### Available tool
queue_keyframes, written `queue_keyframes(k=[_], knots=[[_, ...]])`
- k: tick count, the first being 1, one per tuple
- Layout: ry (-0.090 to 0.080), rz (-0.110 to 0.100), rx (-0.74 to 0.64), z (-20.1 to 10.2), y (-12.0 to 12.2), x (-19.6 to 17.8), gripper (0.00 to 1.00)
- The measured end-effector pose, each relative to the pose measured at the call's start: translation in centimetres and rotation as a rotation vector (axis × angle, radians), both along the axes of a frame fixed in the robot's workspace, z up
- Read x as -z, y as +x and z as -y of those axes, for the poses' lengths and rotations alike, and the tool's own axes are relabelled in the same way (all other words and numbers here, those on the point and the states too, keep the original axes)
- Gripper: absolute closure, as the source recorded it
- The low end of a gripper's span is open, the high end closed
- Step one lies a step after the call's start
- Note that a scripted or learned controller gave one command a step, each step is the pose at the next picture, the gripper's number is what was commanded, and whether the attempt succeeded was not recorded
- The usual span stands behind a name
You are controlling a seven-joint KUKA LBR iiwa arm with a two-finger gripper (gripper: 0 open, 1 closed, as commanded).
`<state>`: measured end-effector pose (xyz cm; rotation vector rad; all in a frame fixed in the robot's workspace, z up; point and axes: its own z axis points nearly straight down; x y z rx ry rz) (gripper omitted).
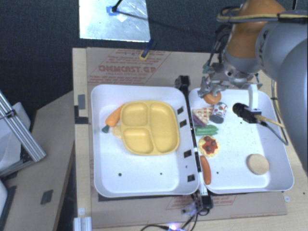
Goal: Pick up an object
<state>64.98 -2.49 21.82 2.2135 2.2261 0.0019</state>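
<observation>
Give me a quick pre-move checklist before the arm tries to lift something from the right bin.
1. Tool over the right bin: ok, at its far left corner.
2. Target under the tool: ok, an orange round item lies directly beneath it.
3. Item held by the tool: cannot tell; the grip is hidden.
4. Neighbours near the target: not ok, the waffle slice and small can crowd beside it.
5. Yellow tray in the left bin: ok, apart from the arm.
6. Tan round disc: ok, well away near the front.

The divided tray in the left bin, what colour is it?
Yellow; the tray shows plainly in the camera view.
</observation>
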Motion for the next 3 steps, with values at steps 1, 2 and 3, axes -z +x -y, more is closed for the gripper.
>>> queue_keyframes(k=[1, 2, 3], knots=[[0.0, 0.0, -0.001, 0.0, 0.1, 0.0, 1.0], [0.0, 0.001, 0.005, 1.3, -0.4, -1.2, 1.0], [0.0, 0.001, 0.001, 0.7, 0.9, 0.2, 1.0]])
